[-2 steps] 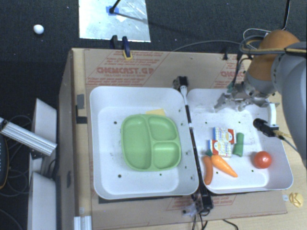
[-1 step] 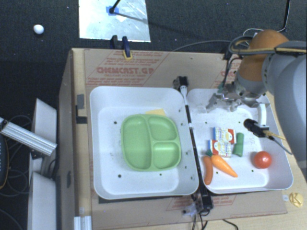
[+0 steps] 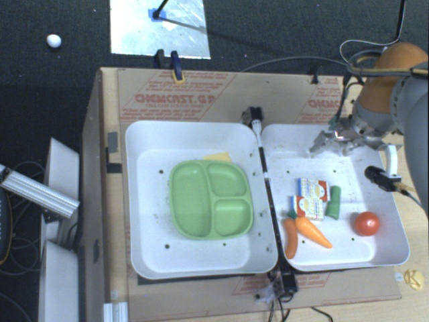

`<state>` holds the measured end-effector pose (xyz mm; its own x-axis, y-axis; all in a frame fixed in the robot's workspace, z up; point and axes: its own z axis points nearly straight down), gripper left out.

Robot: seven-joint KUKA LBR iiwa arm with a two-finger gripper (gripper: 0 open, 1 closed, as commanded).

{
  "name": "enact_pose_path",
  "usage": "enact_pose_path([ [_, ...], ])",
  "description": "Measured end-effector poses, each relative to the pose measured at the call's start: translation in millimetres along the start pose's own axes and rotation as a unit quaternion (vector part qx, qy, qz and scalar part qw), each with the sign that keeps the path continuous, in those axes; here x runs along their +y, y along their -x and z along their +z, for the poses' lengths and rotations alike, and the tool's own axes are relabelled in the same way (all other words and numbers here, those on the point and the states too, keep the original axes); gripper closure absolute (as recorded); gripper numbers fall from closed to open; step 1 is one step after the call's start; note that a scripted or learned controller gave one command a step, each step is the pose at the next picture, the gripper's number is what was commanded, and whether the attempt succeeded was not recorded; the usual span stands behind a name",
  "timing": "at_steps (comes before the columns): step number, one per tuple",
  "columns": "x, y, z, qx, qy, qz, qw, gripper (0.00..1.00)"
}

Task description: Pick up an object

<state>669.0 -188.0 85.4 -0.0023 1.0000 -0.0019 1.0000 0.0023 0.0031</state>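
Dark carpet (image 3: 281, 19) all around, and on it a bench (image 3: 201, 89) topped with a brown printed board, two clamps (image 3: 167, 60) biting its far edge. Beyond that lies a shiny metal sheet (image 3: 157, 19) on the floor, and a small white ball (image 3: 54, 41) sits off by itself at far left. On the board, two white bins side by side: the left bin (image 3: 144, 180) carries a green divided plate (image 3: 210, 200) with a yellow scrap (image 3: 218, 157) peeking out behind it, the right bin (image 3: 392, 237) holds the small stuff. The arm (image 3: 395, 86), grey with its orange band, comes in at upper right, and the gripper (image 3: 337, 137) hangs over the far end of the right bin, above bare white floor. The pickable things all lie toward the near end of that bin, well apart from the gripper: a printed packet (image 3: 312, 198) in the middle, a green piece (image 3: 333, 202) just beside it on the right, two carrots (image 3: 305, 231) touching below the packet, one angled right and one pointing down along the bin's left wall, and a red tomato (image 3: 366, 223) off near the right wall. Whether the fingers are spread or closed I cannot tell; they blur into the wrist hardware, and nothing is visibly between them.
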Motion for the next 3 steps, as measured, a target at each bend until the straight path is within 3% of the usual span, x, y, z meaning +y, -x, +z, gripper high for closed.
enact_pose_path([
  [1, 0.4, -42.3, 0.4, 0.001, 0.0, -0.002, 1.0, 0.0],
  [3, 0.2, -67.5, 0.5, 0.001, -0.001, -0.002, 1.0, 0.0],
])
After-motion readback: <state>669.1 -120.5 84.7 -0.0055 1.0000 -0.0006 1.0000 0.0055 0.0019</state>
